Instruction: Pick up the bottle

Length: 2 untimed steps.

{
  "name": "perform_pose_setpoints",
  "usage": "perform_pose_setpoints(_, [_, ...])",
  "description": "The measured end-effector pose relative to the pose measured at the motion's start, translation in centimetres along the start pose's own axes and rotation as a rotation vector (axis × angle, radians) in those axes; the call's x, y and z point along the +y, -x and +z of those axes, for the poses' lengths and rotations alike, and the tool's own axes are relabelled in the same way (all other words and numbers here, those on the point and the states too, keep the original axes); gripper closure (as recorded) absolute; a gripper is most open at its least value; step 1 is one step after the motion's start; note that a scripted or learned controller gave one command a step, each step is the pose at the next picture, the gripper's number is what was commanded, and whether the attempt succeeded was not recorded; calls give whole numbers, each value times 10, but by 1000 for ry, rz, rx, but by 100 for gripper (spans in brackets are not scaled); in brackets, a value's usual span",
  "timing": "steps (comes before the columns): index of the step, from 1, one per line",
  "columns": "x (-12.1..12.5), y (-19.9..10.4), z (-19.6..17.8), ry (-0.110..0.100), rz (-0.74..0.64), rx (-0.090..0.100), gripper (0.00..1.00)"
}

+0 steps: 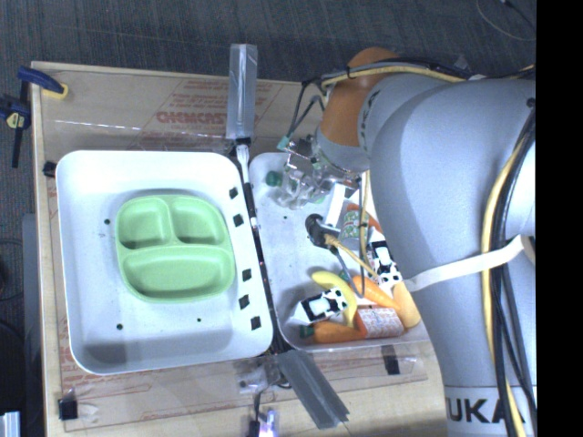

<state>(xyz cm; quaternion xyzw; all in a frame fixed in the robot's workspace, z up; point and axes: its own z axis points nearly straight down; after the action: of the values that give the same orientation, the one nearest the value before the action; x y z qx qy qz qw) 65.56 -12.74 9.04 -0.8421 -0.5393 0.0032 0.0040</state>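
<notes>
- The grey arm (446, 208) covers the right side of the right bin (273, 244), its orange band (342, 116) above that bin's far end.
- The left bin (82, 271) touches the right bin's left wall and holds a green divided plate (173, 244).
- The gripper (299, 182) sits low over the right bin's far end; whether it is spread or pinched cannot be told.
- The bottle (284, 186), clear with a green cap, lies at the right bin's far end, right beside the gripper.
- A banana (335, 285), a carrot (330, 331) and a black-and-white toy (321, 306) crowd the right bin's near end.
</notes>
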Motion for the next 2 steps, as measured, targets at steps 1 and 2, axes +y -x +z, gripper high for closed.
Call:
perform_pose_setpoints(1, [16, 31, -2, 6, 266, 2, 100])
perform_pose_setpoints(2, [15, 29, -12, 3, 257, 2, 100])
